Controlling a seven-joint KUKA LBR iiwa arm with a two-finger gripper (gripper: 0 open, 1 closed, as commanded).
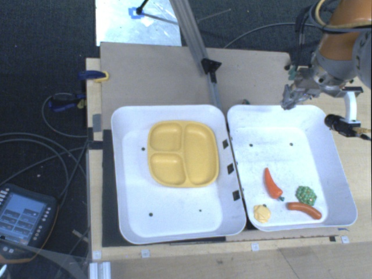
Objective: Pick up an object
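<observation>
**Gripper above the right bin's far rim**

Hovering over the far edge of the right bin (334,156), the gripper (289,102) carried nothing; whether its jaws were apart could not be told. Near the bin's front lay a red pepper (272,183), green broccoli (306,195), a sausage (303,210) and a yellow piece (262,213). The left bin (131,214) held a yellow divided plate (183,153).

Robot lab: teach pendant (20,214), floor cables (55,135), clamped bench (250,68)
</observation>
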